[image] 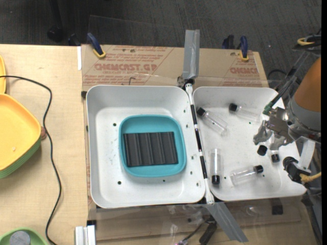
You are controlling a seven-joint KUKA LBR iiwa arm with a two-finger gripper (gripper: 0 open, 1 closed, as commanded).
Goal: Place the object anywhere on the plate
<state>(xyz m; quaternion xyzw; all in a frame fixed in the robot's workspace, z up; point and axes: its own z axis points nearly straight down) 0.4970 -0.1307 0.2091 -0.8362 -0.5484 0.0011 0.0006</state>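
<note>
At the near edge of the view, just below the right bin (286, 190), some clear plastic and a grey bracket lie on the bench, and they play no part in the task. Inside the right bin there are several clear vials with black caps: one vial (215, 166) stands close to the bin's left wall, another (246, 174) lies near the bin's front wall, and a third (210, 119) lies toward the back left corner. The gripper (270, 136) hangs low over the right part of this bin, just above a small black cap (262, 150). I cannot tell if its fingers are open or closed, and nothing is clearly seen between them (the metal parts hide that place). The teal plate (152, 145) rests in the middle of the left bin (102, 137), well apart from the right bin's vials. In my judgement, the main risk is a failed grasp: the vials are round, smooth and transparent, so one could roll away or slip out. Also, during the carry over the wall between the bins, a loosely held vial may drop short of the plate.
</note>
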